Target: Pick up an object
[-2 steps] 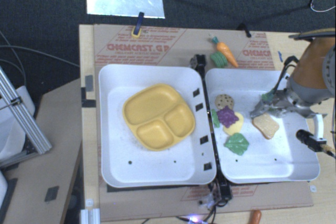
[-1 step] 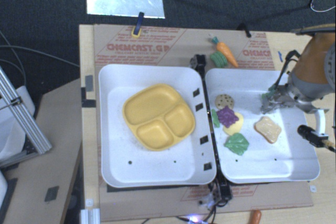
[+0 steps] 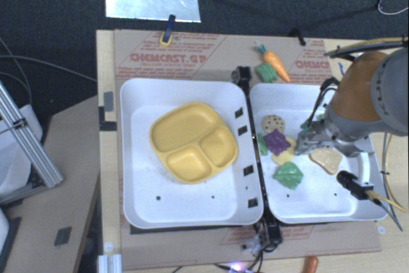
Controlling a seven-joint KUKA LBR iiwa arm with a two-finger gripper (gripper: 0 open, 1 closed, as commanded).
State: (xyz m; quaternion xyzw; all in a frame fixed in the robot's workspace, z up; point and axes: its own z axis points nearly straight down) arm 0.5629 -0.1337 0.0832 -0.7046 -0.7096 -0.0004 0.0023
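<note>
Arm reaching into the right bin among toy foods

The gripper sits low beside a purple piece; whether its fingers are spread or closed cannot be told. Nearby lie a cookie, a green leaf and a bread slice. The left bin holds a yellow divided plate
</note>
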